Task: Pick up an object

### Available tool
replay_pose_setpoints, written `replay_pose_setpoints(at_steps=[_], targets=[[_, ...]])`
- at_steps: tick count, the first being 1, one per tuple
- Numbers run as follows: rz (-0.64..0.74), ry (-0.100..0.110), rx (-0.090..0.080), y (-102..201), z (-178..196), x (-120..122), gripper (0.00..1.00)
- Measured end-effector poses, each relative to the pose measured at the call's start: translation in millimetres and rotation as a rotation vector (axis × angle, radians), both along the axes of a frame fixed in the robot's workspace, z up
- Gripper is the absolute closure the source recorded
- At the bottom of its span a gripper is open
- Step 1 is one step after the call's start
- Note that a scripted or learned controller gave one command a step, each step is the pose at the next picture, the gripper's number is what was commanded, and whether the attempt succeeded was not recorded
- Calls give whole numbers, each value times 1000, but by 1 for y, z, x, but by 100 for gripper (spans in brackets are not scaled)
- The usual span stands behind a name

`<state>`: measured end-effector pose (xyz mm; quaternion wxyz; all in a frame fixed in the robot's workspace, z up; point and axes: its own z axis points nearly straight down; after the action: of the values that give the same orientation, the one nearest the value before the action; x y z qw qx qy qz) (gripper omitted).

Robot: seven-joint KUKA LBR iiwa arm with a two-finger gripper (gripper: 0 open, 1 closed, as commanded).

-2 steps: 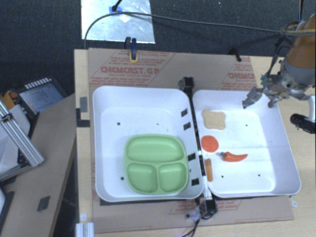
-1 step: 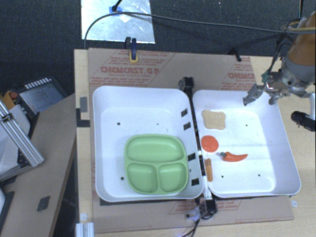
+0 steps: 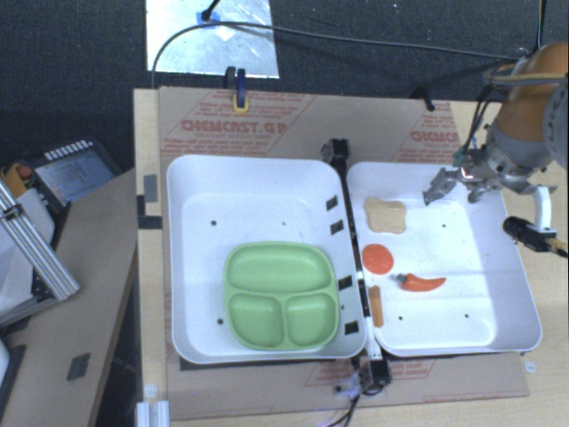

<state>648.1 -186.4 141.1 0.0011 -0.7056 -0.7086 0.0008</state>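
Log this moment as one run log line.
tool: open, above right bin, holding nothing | bread slice, orange disc, chili: in bin | stage: approach

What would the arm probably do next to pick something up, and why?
Probably swing left and lower toward the beige slice. The gripper hangs open above the right bin, holding nothing, and that slice lies nearest it.

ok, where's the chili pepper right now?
In the right bin, lower middle: the chili pepper lies just right of the orange disc, below the beige slice.

A green divided tray lies in the left white bin.
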Motion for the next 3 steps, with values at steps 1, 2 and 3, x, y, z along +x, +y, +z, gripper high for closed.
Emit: replay_pose_setpoints(at_steps=[1,2,3], targets=[[1,-1,0,1,-52,0,0],[3,-9,-3,0,-37,2,100],[-3,-10,-3,-5,11,-1,100]])
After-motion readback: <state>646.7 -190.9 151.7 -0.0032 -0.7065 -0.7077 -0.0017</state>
